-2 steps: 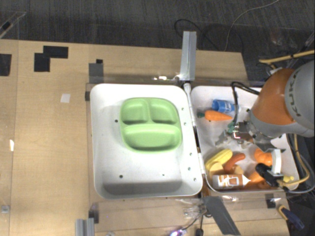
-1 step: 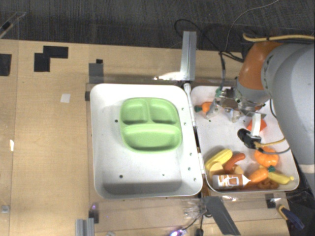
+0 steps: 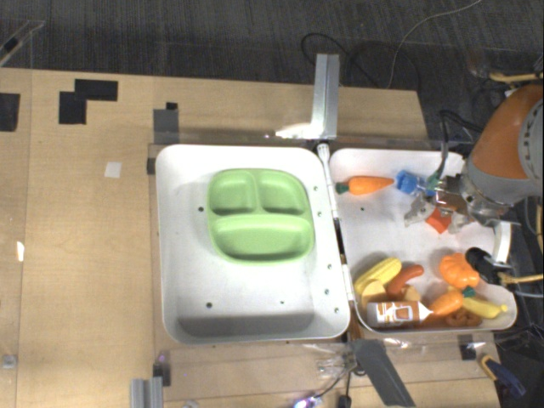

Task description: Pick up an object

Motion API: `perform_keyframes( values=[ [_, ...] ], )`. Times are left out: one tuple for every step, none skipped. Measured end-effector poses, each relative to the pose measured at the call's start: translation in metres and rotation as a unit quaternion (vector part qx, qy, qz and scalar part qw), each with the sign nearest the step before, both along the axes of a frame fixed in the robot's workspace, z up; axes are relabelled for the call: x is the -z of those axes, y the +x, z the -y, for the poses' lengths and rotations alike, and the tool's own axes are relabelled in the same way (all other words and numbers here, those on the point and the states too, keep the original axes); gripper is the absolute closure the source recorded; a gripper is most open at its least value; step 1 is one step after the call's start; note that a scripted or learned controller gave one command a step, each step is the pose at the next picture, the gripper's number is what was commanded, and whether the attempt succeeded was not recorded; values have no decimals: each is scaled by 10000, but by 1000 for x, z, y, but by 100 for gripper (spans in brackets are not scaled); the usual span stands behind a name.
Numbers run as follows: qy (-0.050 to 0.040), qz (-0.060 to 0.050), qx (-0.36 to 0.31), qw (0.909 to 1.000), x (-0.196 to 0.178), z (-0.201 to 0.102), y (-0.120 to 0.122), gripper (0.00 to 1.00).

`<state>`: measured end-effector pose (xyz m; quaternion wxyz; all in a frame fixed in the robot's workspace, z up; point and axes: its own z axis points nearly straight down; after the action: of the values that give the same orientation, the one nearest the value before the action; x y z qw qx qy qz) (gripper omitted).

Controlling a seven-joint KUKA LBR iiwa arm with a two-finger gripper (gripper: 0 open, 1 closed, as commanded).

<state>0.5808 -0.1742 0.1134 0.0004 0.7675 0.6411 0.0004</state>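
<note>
My gripper [image 3: 436, 211] hangs low in the right bin [image 3: 382, 228], near its back right part, and stands open. A small red-orange block [image 3: 438, 222] lies just under it, between the two fingers; I cannot tell whether they touch it. A small blue object [image 3: 408, 182] sits just to the gripper's back left. An orange carrot with a green top [image 3: 369, 185] lies further left, along the back wall.
A heap of toy food fills the right bin's front: a yellow banana [image 3: 378, 274], an orange pepper [image 3: 457, 270], a brown labelled box [image 3: 399, 313] and several others. The left bin [image 3: 183, 253] holds a green divided plate [image 3: 258, 214].
</note>
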Motion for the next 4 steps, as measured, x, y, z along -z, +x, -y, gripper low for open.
perform_keyframes(
  values=[
    [-68,91,-728,9973,15,10,64,0],
    [-82,94,-764,9970,2,11,66,100],
    [-71,-54,-669,9977,11,-5,88,100],
    [-5,9,708,9975,-90,23,47,100]
  ],
)
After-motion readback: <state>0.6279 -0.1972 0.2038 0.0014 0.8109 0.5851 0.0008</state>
